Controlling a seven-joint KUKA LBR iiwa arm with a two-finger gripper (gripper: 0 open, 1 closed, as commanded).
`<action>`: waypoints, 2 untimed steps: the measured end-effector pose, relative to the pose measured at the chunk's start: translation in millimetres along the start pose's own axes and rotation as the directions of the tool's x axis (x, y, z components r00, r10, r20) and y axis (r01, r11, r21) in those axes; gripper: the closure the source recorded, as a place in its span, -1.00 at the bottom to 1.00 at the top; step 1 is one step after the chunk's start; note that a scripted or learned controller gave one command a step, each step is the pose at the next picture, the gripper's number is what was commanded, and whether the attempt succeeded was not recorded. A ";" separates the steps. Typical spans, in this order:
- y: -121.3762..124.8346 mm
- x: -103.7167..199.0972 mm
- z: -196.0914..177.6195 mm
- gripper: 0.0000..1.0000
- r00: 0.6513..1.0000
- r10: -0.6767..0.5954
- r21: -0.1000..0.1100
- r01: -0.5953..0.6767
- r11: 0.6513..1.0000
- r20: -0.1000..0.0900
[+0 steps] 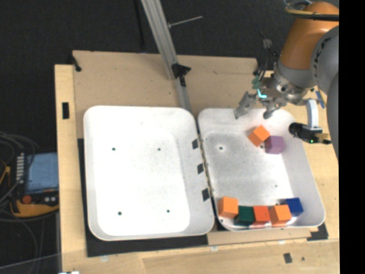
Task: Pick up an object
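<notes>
Pale wooden surface carries two shallow white bins side by side, ringed by dark floor. Left bin shows a bare white floor with a few small dark dots. Right bin holds all the blocks. Near its far end an orange cube sits tilted on a corner, with a purple cube touching it on the near-right side. Along the near wall runs a row of blocks pressed together: an orange block, a dark green block, a second orange block, a third orange block and a blue block at the right end.

Over the far rim of the right bin hangs the claw, its two dark fingers spread apart and nothing between them. It is just beyond the tilted orange cube, apart from it. Grey arm with an orange band reaches in from the right. A slanted metal pole crosses the far part of the surface.
</notes>
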State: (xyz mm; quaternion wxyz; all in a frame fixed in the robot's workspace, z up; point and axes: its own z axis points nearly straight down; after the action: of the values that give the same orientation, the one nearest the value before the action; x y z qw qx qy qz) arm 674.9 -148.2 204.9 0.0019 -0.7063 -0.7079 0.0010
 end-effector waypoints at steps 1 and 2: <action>0.8 -1.3 -3.4 -1.00 1.000 -0.002 -0.004 0.002 1.000 0.005; 1.9 5.7 43.3 -1.00 1.000 -0.002 -0.001 0.002 1.000 0.004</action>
State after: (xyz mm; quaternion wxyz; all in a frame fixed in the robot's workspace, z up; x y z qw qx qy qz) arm 676.6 -142.4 161.6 0.0001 -0.7055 -0.7087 0.0019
